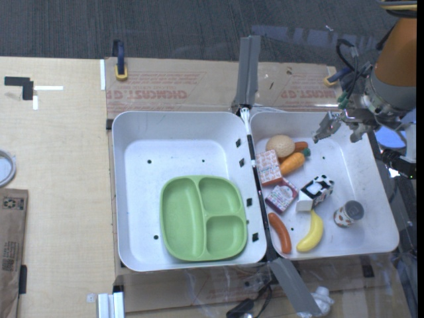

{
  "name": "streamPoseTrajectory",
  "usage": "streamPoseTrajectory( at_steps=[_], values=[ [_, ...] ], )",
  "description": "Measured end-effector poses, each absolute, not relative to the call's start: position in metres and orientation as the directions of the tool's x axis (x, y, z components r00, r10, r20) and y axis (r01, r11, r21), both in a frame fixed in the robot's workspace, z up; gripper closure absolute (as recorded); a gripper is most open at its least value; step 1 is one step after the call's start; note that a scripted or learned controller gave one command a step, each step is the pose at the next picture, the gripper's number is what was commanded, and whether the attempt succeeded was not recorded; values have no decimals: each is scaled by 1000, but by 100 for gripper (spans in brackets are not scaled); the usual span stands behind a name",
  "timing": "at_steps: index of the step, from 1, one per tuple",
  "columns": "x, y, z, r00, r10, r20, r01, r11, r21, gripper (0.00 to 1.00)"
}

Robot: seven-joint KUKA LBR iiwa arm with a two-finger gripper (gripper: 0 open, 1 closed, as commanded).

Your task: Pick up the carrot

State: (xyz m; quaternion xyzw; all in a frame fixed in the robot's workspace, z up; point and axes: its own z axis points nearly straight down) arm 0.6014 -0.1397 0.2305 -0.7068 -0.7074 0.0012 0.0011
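The carrot [292, 163] is a short orange piece lying at a slant in the right bin [371, 177], just below a tan bun [281, 144] and beside a small red-and-white carton [267, 166]. My gripper [340, 130] hovers over the bin's far right part, up and to the right of the carrot and well apart from it. Its two fingers are spread, so it is open, and nothing sits between them.
The right bin also holds a pink packet [281, 195], a black-and-white toy [317, 189], a banana [311, 232], a red sausage [280, 232] and a small can [349, 212]. A green divided plate [203, 217] lies in the left bin [132, 177].
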Motion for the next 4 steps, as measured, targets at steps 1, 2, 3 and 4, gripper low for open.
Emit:
streamPoseTrajectory(
  at_steps=[1, 2, 3, 4],
  values=[
    [581, -140, 331, -148, 989, -1, 989, 148, -1, 0],
    [605, -85, 253, -242, 970, 0, 970, 242, -2, 0],
    [590, -106, 125, -367, 930, 0, 930, 367, -1, 0],
    [635, -110, 101, -506, 863, -17, 863, 506, 7, 0]
  ],
)
